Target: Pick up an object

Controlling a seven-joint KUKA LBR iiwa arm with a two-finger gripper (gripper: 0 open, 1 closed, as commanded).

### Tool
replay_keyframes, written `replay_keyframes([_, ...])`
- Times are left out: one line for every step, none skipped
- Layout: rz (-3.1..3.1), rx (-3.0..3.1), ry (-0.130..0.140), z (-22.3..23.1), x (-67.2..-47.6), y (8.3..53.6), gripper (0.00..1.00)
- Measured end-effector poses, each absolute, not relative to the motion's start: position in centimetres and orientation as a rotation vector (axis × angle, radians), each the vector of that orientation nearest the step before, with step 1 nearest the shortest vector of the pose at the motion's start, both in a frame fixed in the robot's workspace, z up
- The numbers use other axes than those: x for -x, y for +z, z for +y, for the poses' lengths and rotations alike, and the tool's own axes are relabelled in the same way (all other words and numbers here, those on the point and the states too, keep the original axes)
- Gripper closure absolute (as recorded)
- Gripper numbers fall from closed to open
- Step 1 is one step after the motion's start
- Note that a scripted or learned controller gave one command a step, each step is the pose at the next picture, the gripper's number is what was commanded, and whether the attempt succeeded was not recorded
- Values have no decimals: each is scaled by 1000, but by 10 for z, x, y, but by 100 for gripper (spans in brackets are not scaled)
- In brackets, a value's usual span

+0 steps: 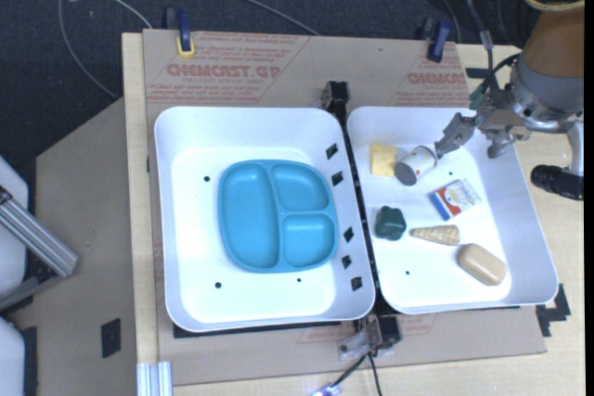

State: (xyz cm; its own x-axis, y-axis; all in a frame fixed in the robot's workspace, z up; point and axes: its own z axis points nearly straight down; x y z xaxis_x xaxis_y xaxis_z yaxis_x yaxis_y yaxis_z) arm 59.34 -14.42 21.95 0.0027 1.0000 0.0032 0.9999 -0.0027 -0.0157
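The arm [557, 60] is chunky and grey with an orange band up top. A yellowish cable loops above it. The gripper [453, 137] is grey metal.

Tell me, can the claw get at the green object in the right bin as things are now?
Probably yes. The green object lies apart from its neighbours, open from above. The claw hangs over the same bin, with a small cup beside it, off the likely path.
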Motion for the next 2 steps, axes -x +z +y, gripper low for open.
replay_keyframes([-2221,2220,0,-144,-596,228,0])
replay_keyframes([-2220,2219,1,-141,-587,176,0])
